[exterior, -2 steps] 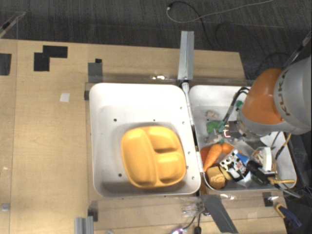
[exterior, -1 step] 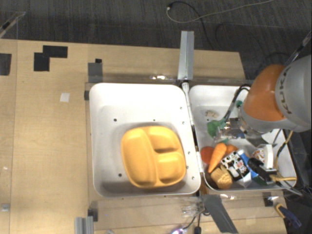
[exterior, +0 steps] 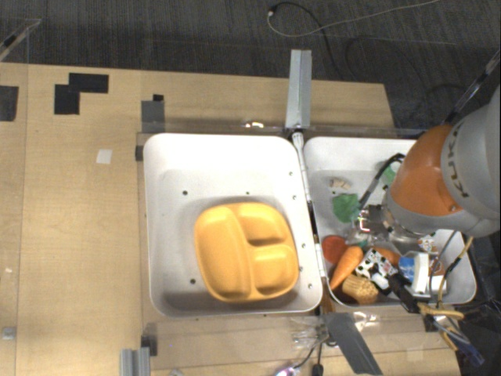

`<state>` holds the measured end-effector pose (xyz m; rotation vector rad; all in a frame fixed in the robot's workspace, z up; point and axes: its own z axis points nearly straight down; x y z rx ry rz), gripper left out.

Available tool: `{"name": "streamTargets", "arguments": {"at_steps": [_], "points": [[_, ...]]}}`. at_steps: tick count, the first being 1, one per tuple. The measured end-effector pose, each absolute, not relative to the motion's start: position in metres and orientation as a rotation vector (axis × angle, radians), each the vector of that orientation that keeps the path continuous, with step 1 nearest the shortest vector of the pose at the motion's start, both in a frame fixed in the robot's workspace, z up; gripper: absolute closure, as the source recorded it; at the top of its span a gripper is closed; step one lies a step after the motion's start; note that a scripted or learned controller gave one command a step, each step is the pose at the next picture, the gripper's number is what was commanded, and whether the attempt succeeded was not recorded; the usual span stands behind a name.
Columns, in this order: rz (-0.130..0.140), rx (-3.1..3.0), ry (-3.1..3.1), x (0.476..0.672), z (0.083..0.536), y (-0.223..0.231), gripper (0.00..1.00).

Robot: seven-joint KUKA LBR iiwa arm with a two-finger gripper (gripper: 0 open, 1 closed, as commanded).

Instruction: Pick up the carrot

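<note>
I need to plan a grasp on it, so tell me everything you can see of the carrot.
The carrot is orange, smooth and tapered, plastic-looking. It lies flat and slanted in the right bin near the front left corner, thick end up-right, tip down-left. A red round item touches its upper left, a tan bread-like piece sits by its lower right, a black-and-white toy beside it.

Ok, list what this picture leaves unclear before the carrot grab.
- Hand: in the camera view the arm's orange band and wrist cover it, so its state is unreadable.
- Carrot: its thick end runs under the black-and-white toy.
- Right bin: the arm hides its far side.
- Small pale thing: too small to identify.
</note>
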<state>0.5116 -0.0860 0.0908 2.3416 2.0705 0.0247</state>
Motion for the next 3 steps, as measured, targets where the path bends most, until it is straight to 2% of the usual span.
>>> {"name": "streamTargets", "arguments": {"at_steps": [1,2,3], "points": [[0.007,2.613,1.737,0.631,0.154,-0.126,1.00],[0.007,2.613,1.738,0.631,0.154,-0.126,0.00],[0.014,2.612,1.734,0.599,0.089,-0.102,0.00]]}}
